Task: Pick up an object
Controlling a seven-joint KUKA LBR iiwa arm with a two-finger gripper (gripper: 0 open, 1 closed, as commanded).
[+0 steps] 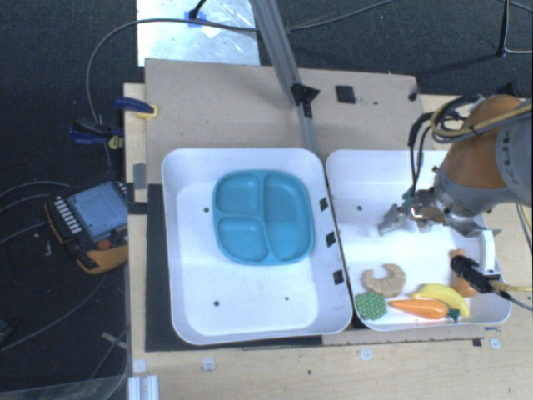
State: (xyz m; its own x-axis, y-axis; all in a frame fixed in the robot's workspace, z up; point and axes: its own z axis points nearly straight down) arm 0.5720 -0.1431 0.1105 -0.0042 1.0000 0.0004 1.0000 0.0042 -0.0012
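Claw (398, 217), open and holding nothing, hangs just above-right of the croissant (383, 279) in the right bin (366, 169).

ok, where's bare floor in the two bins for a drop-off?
Left bin: a wide strip in front of the blue divided plate, and a narrower one along its left wall. Right bin: the back-left part, between the divider and the gripper. The front is crowded: croissant, broccoli, carrot, banana.

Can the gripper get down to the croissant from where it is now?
Probably yes. The gripper hovers just above the croissant in the right bin, with bare white floor between them.
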